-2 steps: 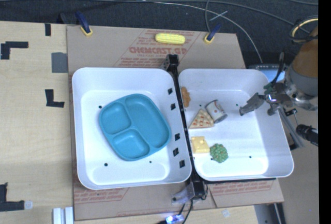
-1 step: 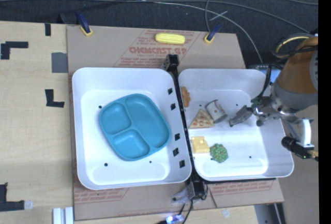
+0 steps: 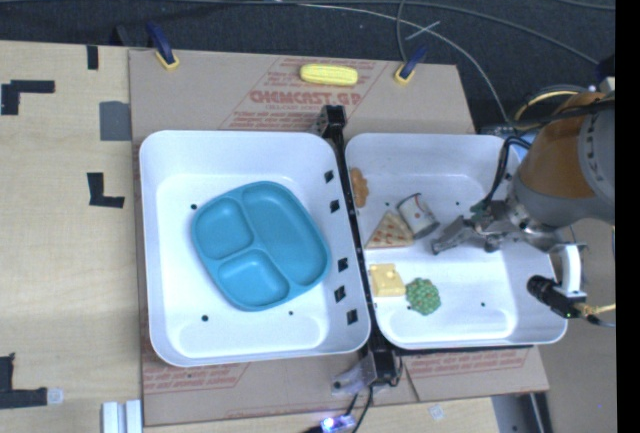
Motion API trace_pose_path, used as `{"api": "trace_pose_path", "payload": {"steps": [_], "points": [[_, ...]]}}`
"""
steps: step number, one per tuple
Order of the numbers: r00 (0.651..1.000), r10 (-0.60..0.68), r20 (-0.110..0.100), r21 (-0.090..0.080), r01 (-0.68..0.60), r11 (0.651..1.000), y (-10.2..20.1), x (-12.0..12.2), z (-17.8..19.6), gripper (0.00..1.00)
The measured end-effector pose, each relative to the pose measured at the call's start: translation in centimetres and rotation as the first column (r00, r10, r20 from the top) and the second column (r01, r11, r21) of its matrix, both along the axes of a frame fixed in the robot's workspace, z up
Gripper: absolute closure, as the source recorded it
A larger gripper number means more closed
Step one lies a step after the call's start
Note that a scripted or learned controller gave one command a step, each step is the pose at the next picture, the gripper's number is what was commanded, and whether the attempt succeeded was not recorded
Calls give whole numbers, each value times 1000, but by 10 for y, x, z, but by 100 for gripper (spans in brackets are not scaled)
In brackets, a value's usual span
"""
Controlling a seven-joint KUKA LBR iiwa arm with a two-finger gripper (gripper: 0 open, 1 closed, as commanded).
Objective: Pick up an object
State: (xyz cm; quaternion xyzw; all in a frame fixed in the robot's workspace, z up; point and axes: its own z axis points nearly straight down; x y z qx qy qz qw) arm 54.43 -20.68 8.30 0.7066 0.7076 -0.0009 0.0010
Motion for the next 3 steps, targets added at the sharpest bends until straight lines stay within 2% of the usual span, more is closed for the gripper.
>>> {"api": "trace_pose_path", "payload": {"steps": [1,3], "points": [[1000,0,5,-2,0,1000,-1,1,14,100],[1000,-1,2,2,1,1000,-5,0,100,100]]}}
